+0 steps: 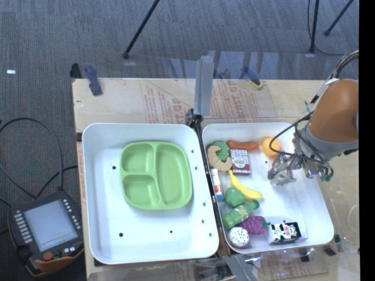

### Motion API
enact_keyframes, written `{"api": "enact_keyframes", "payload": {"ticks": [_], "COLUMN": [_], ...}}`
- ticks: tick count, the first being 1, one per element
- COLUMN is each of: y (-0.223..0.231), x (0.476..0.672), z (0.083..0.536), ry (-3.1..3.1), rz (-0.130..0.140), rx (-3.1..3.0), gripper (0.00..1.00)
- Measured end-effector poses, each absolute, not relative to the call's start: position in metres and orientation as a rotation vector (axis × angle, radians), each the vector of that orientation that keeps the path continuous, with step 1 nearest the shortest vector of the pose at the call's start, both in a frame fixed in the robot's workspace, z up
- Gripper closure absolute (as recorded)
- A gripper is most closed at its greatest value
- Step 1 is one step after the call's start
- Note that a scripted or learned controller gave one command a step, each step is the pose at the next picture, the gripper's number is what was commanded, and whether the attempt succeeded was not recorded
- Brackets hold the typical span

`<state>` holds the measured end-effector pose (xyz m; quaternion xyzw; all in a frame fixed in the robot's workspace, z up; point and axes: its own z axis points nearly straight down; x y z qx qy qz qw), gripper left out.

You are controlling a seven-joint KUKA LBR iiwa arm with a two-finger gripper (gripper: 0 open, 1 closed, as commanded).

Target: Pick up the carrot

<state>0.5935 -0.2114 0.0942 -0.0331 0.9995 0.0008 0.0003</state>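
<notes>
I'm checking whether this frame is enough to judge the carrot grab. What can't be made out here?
- Gripper: fingers small and blurred in the camera view; open or shut is unclear.
- Carrot: its lower edge is hidden by the red carton.
- Orange fruit: partly behind the arm's cables; its kind is unclear.

Robotics lab or test cell, not a home. Grey carpet tile floor; tripod legs [143,22] stand well beyond the gripper [285,171], past the bench's far edge. Bare plywood bench [146,98] with clamps [92,79] far to the gripper's left. Teach pendant [45,232] with cable lies on the floor, well left of the gripper, past the left bin [94,215].
</notes>
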Motion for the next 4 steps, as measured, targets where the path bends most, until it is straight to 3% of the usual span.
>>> {"api": "enact_keyframes", "payload": {"ticks": [1, 2, 3, 4], "y": [-0.211, -0.210, -0.211, -0.210], "x": [0.594, 0.596, 0.595, 0.597], "z": [0.094, 0.105, 0.088, 0.099], "ry": [3.139, 3.134, 3.116, 3.113], "rz": [0.003, 0.004, 0.003, 0.003], "rx": [-0.106, -0.109, 0.401, 0.394], "gripper": [0.00, 1.00, 1.00, 1.00]}}
